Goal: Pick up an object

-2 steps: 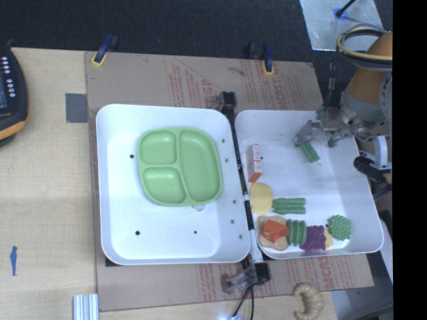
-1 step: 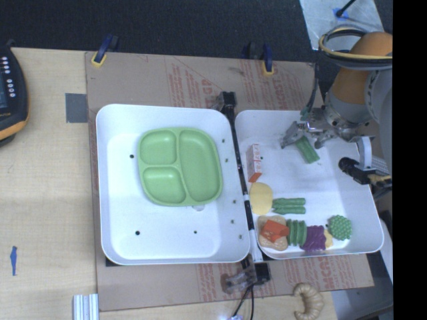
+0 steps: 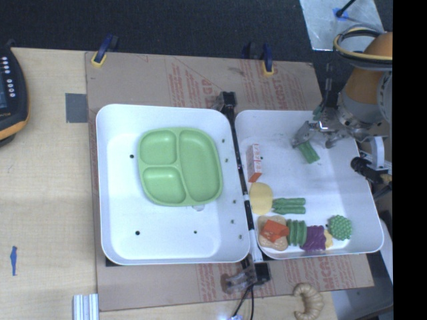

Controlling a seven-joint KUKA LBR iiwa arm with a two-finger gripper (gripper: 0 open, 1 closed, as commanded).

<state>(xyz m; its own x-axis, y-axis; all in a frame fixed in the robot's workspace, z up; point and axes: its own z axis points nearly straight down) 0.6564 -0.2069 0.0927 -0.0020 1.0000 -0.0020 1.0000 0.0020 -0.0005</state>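
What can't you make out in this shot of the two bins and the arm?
- Gripper: too small to tell whether it grips the green piece beneath it.
- Arm: cut off by the camera view's right edge.
- Toy food pile in the right bin: pieces overlap, too small to name each.
- Device at left: cut off by the edge.

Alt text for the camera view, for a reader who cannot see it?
The gripper sits low in the right bin over a green piece; toy foods cluster at that bin's near edge. The left bin holds a green plate.
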